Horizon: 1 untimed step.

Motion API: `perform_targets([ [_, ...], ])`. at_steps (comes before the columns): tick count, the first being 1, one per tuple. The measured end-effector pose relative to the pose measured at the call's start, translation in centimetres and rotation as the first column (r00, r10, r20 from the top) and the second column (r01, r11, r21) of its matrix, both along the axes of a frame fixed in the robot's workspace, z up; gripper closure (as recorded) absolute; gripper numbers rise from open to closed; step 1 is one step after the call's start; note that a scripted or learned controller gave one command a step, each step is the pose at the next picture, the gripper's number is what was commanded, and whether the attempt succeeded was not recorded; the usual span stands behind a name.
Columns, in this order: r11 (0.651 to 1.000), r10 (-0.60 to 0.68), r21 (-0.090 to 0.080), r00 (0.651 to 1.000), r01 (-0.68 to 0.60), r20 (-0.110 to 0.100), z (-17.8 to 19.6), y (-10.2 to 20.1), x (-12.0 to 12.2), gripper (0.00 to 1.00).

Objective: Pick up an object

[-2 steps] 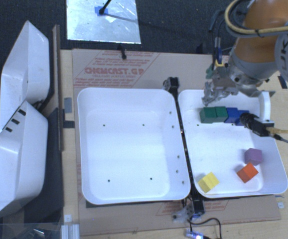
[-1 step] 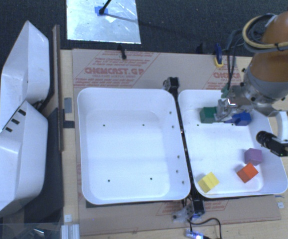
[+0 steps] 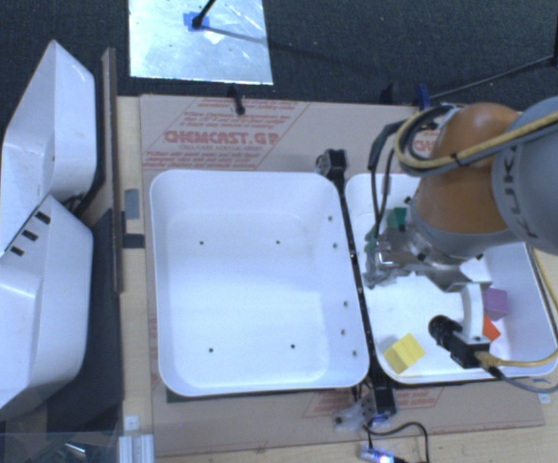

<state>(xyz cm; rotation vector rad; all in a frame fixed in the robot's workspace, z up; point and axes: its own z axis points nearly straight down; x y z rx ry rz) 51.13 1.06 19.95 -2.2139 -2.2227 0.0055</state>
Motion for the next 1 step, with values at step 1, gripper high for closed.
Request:
perform_targets([
  [1,1.000,-0.004,0.000,1.000,0.004,0.006,0.27,-0.22,0.15,0.00],
])
